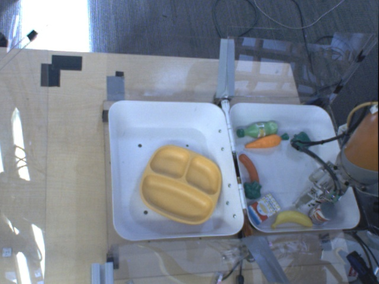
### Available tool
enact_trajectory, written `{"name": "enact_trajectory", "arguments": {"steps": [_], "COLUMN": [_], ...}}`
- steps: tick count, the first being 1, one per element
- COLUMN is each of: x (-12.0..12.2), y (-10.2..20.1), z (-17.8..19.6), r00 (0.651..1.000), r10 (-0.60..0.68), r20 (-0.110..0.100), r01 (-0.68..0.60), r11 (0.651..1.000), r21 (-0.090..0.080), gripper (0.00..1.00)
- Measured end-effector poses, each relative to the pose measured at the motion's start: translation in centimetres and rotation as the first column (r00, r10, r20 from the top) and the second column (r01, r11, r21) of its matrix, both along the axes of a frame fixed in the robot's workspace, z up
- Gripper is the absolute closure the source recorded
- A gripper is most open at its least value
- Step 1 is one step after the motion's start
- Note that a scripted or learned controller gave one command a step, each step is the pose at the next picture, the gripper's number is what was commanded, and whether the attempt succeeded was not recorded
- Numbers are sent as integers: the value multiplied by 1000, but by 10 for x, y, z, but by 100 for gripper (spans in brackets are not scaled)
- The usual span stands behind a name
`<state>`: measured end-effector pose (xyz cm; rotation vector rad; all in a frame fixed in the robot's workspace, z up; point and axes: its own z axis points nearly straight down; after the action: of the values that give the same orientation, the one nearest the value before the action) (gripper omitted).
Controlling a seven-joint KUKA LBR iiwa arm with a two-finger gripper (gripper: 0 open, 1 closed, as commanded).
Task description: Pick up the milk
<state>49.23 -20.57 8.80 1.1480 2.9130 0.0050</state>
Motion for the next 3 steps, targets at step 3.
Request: {"name": "enact_trajectory", "arguments": {"steps": [3], "x": [104], "y": [44], "z": [19], "r00": [851], "r10": [525], "r20": [-4], "r01": [-525], "r11": [851], "r21": [-3], "gripper": [100]}}
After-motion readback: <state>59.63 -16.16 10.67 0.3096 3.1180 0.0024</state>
